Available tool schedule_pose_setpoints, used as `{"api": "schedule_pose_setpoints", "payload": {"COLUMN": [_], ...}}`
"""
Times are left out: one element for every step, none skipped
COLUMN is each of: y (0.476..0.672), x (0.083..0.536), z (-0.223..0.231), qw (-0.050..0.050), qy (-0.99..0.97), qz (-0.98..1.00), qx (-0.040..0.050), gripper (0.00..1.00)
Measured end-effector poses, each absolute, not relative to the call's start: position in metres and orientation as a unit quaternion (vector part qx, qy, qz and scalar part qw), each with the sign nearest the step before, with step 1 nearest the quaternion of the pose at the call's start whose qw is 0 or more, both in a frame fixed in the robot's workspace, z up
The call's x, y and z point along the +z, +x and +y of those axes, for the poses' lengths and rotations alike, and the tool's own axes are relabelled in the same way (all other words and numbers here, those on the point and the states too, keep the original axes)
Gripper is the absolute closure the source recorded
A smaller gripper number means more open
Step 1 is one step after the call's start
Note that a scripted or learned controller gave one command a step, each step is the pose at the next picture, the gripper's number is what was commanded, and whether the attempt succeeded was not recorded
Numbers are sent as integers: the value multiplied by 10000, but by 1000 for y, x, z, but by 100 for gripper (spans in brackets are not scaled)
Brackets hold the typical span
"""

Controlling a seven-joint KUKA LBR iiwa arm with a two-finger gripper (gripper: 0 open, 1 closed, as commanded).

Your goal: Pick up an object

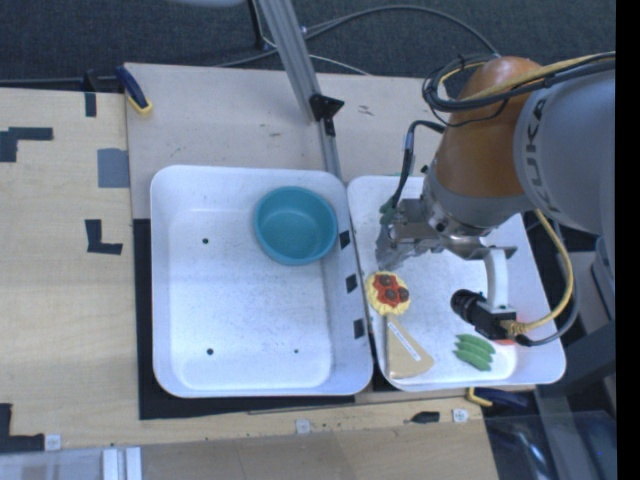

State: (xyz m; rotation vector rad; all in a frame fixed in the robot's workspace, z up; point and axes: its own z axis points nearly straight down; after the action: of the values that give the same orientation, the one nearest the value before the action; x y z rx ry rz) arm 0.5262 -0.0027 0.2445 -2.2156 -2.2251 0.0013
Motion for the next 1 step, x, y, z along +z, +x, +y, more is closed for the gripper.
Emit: {"api": "schedule_pose_setpoints", "payload": {"y": [515], "x": [242], "z": [52], "qw": [8], "qy": [-7054], "qz": [-7089], "qx": [2], "gripper": [100]}}
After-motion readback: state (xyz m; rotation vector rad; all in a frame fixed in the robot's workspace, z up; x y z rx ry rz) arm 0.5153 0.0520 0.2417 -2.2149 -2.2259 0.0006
